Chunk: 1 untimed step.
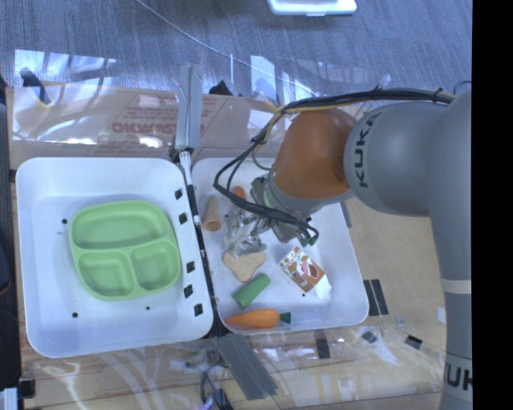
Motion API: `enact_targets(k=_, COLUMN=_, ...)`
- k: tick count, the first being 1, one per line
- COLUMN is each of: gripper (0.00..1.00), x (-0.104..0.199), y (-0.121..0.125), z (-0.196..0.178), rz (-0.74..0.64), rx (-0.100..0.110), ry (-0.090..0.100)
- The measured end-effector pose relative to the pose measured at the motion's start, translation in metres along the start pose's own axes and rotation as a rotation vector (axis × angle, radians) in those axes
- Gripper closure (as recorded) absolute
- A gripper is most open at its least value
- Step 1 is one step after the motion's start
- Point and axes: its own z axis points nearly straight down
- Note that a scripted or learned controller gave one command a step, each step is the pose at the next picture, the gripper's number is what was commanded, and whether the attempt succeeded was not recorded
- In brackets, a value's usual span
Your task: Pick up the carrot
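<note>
arm [401,160]: cut off by right edge, its bulk hides the right bin's [353,280] far corner | gripper [250,232]: blurred metal, finger tips unclear against items below | orange object [239,192]: mostly hidden behind cables and wrist | packet [303,270]: print too small to read | white object [313,6]: cropped by top edge

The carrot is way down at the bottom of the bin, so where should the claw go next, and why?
Probably slide toward the near edge of the right bin. The claw hangs above the tan cookie-like piece, while the carrot lies flat by the bin's near wall, past the green piece. The claw needs to get above the carrot before going down.
</note>
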Motion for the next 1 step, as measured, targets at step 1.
enact_targets(k=1, gripper=1.0, x=-0.0498, y=0.0308, z=-0.0895, rz=-0.156, rx=-0.001, ry=0.001)
